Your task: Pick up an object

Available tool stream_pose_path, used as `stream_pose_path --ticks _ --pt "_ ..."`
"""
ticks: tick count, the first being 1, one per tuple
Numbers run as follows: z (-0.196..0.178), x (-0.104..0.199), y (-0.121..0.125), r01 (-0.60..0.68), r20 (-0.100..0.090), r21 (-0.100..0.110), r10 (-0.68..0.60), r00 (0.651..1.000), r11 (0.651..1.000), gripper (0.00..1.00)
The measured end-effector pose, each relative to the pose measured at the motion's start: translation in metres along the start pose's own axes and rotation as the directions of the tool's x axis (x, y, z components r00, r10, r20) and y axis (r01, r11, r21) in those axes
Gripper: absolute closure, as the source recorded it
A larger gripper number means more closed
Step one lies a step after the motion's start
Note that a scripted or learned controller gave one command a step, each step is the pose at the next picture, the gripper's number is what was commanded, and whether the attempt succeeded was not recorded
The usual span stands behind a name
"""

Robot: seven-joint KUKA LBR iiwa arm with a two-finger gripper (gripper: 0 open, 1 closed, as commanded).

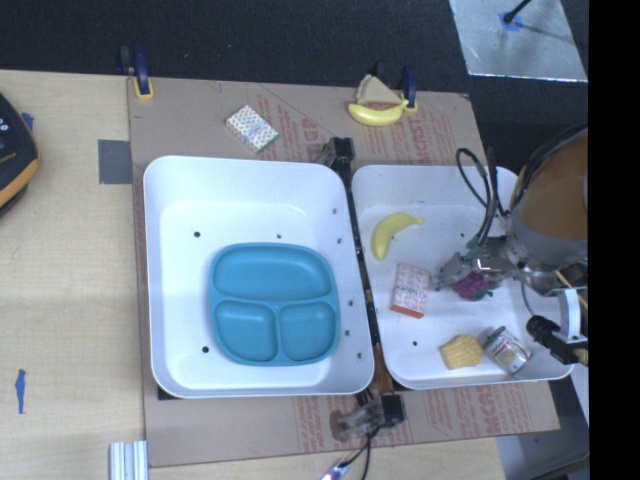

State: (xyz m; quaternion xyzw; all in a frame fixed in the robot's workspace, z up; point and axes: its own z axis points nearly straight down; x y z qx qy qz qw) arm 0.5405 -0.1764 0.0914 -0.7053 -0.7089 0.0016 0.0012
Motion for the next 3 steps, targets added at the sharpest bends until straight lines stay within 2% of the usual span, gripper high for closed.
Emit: stream_pose_path --ticks 1,2,3 --pt "-0.01 -0.001 0.0 0.004 0.001 0.001 -0.004 1.0 1.0 1.0" --pt "-0.001 0.067 -0.034 -0.002 0.004 -0.003 0.002 1.0 1.0 1.0" --pt "-0.101 0.13 0.001 0.0 -0.001 -0.001 0.0 1.0 1.0 1.0"
